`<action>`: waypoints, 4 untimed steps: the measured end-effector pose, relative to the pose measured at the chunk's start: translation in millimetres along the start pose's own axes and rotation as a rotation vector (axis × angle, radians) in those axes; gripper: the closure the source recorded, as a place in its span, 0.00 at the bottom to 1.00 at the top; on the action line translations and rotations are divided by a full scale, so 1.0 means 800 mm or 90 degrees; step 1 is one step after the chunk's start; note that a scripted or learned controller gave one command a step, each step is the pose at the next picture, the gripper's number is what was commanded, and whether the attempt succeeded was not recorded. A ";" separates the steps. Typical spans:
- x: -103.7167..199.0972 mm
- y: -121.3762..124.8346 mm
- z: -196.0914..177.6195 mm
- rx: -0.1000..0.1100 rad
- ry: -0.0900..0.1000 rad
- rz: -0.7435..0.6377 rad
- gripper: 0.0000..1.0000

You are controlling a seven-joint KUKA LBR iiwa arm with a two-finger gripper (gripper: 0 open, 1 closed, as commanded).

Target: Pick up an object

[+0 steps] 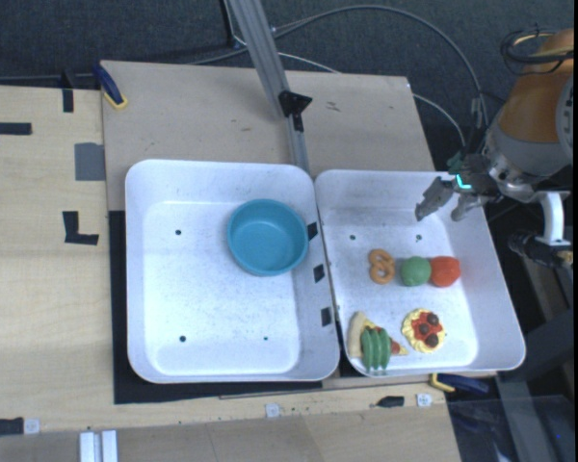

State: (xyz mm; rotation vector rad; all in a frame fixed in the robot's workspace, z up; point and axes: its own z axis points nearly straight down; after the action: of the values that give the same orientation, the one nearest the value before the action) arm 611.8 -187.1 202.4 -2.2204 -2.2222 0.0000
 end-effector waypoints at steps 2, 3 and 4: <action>-0.002 -0.007 0.078 0.004 0.001 0.000 0.00; -0.002 -0.006 0.139 -0.002 -0.001 0.000 0.00; -0.002 -0.007 0.127 0.000 -0.001 0.000 1.00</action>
State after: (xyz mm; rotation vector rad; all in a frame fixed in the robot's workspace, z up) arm 606.2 -188.6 100.4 -2.2209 -2.2230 0.0008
